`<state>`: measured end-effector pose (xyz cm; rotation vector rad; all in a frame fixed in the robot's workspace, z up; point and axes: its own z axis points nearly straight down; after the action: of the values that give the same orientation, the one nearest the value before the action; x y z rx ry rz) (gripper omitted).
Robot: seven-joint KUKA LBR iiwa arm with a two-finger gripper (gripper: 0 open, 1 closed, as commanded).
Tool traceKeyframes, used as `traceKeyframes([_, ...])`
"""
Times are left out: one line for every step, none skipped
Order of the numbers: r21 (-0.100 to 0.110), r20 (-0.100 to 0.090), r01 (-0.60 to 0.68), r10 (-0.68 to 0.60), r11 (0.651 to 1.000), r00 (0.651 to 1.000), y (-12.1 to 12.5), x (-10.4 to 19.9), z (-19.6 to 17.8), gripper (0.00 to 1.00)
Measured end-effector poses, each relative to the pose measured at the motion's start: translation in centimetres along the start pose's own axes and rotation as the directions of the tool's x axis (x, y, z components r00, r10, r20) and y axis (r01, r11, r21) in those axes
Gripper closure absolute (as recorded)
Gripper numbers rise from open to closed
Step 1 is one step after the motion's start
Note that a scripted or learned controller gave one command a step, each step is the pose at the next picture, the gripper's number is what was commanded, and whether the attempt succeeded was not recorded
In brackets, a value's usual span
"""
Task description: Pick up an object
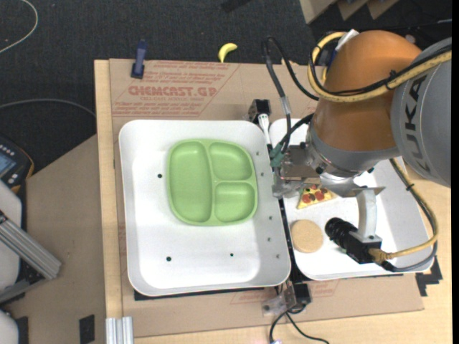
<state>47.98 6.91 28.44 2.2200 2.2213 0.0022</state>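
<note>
Over the right bin the gripper hangs just beside a pizza slice toy and near a round cookie; its grasp I cannot tell, so picking seems not yet done.

This was a robotics lab or test cell, not a home. A large grey and orange industrial arm trailed loose cables over a tabletop covered in brown sheet printed with a supplier's name. Two shallow white bins sat side by side on it, fixed with small clamps. Dark carpet lay around, with aluminium framing at the left and more wires on the floor.
</note>
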Motion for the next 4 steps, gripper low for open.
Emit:
traceKeyframes([-0.018, -0.003, 0.0, 0.0, 1.0, 1.0, 0.1, -1.5, -14.3, 1.0])
traceKeyframes([-0.002, 0.003, -0.005, 0.005, 1.0, 1.0, 2.5, -7.1, -13.1, 1.0])
traceKeyframes([0.011, -0.001, 0.006, -0.006, 1.0, 1.0, -0.2, 0.2, -6.8, 1.0])
traceKeyframes([-0.013, 0.0, -0.005, 0.005, 1.0, 1.0, 0.1, -4.9, -17.8, 1.0])
